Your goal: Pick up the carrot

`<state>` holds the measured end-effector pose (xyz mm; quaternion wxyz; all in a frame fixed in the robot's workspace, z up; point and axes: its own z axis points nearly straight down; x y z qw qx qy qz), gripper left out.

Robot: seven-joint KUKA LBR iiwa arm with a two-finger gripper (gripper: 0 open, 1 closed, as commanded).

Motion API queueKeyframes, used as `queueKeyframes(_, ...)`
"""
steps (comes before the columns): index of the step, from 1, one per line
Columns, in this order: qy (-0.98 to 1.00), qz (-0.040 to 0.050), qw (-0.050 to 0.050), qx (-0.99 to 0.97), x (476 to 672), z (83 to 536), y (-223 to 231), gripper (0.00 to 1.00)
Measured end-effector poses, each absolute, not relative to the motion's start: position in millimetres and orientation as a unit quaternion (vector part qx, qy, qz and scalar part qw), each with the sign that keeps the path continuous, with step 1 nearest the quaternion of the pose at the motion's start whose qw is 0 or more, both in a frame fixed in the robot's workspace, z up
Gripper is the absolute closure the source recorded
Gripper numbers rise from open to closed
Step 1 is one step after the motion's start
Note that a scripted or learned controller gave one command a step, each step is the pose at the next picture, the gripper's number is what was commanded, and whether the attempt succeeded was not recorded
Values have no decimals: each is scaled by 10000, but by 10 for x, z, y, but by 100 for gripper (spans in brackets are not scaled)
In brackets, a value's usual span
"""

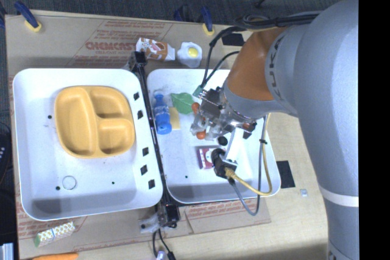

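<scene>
The jaws sit low in the right bin point(183, 192), hidden under the wrist hardware, so I cannot tell whether they are wide or closed. They are probably placed for a grasp. The carrot point(196, 108) seems to be the small orange bit at their left edge, touching a green piece point(181, 100). A blue bottle point(162, 116) lies near the bin's left wall. Both bins rest on a cardboard-covered bench point(109, 39), with dark floor beyond.

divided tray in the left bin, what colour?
Yellow-tan, plain with no pattern. The divided tray shows clearly in the camera view, lying in the left bin.
</scene>
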<state>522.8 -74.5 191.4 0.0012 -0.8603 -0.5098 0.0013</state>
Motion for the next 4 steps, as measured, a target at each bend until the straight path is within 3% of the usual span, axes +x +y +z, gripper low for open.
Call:
queueKeyframes(1,-5253,11,10,-8509,4763,2895,-1284,100)
queueKeyframes(2,-6161,8,6,-7877,4763,3071,-1837,100)
queueKeyframes(3,-5742,13,26,-8187,4758,2131,-1819,100)
queueKeyframes(4,-5759,8,18,-8175,5233,2569,-1326,100)
